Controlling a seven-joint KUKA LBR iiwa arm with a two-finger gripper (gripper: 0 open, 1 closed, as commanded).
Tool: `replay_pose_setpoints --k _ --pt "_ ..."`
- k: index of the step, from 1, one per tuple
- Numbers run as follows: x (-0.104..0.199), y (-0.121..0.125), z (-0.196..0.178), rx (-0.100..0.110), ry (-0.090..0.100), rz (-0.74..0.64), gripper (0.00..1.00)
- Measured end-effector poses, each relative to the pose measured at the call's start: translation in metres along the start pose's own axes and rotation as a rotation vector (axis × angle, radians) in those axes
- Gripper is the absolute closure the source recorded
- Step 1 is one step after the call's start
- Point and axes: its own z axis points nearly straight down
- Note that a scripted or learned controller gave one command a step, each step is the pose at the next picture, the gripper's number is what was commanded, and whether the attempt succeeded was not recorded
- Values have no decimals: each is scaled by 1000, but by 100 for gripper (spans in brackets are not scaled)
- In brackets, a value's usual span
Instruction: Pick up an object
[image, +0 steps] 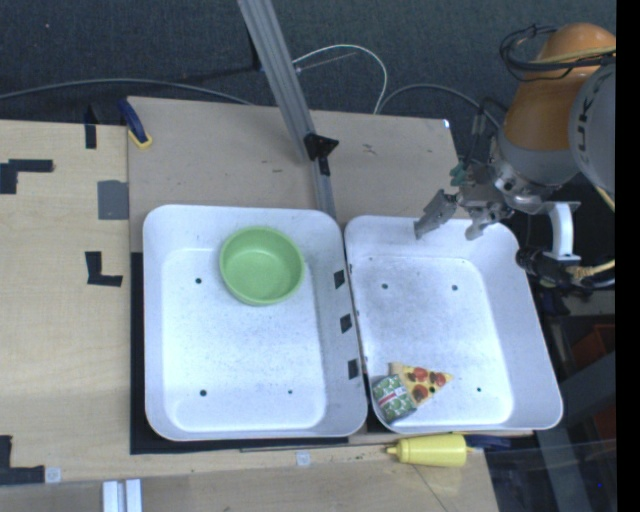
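**Gripper waits above the right bin**

The gripper (452, 218) hangs over the far edge of the right bin (500, 300), its two fingers spread apart and holding nothing. The toy pizza slice (422, 380) and a small round green thing (392, 396), maybe a can, lie touching in the near left corner. A grab there could bump the bin wall. The pizza looks flat and thin, hard to pinch. The green bowl (262, 265) looks smooth and round.
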Motion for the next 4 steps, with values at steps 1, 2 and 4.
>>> replay_pose_setpoints --k 1,2,4 --pt "0 0 0 0 0 0 0" --pt "8 7 52 4 -1 0 0" --pt "5 14 154 0 -3 0 0"
